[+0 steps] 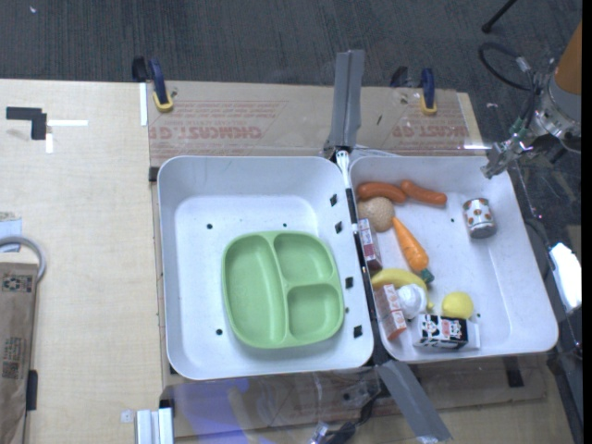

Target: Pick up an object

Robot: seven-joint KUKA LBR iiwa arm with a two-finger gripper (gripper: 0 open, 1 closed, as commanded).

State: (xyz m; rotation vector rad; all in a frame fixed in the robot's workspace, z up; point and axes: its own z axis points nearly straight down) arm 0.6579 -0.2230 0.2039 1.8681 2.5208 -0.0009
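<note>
The table [83,248] carries two shallow white bins side by side. The left bin [185,202] holds a green divided plate [282,289] near its middle. The right bin [518,276] holds every candidate for picking: two sausages [402,191] along its far side, a carrot [411,244] and a small can [479,217] toward the middle, and a banana [400,277], a lemon [457,304] and a little carton [441,331] crowded in the near part. The hand [507,154] hangs over the far right corner of that bin; whether it is open or closed cannot be told, since it is small and blurred.

The risk lies in the crowding: a descent into the near cluster could push neighbours aside or close on two things at once. The can, standing apart, looks the safer target, though it could roll.
</note>
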